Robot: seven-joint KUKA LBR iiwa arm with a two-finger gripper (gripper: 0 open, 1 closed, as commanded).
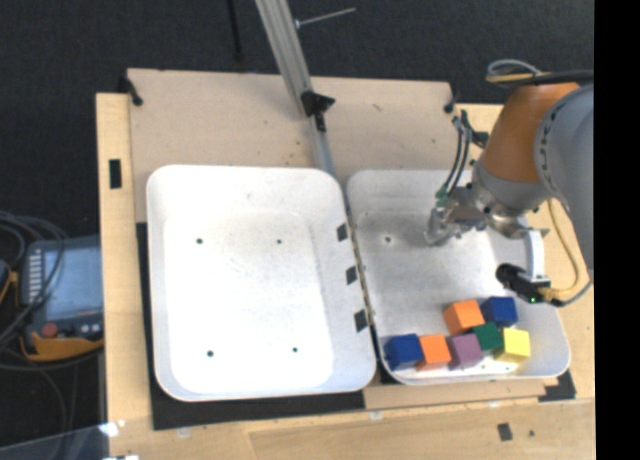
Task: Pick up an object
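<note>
End effector (441,231): sits low over the upper middle of the right bin (400,268), right of frame centre. Grey metal tip, small and blurred; cannot tell how far apart the fingers stand. Nothing is visible between them. Whether the tip touches the bin floor cannot be told either.

Arm (535,148): enters from the right edge, upper half of frame. Orange band sits above the grey wrist, which angles down and left toward the bin. Cables loop around the wrist, and a small black attachment (520,281) hangs below it over the bin's right side.

Objects: a cluster of coloured blocks in the lower right corner of the right bin, well apart from the end effector. Blue block (402,350) at the cluster's left, orange block (435,350) just beside it, purple block (466,349) next, then green block (488,337) and yellow block (516,343) at the right. Behind them, a second orange block (463,315) and a second blue block (500,309). Several appear to touch their neighbours.

Left bin (250,278): white, a few dark dots on its floor.

Surroundings: both bins rest on a tan table (200,118). A slanted metal rail (280,28) runs from top centre down to the gap between the bins. A handheld control unit (60,298) with a screen lies at the left edge.

Writing: none legible.
</note>
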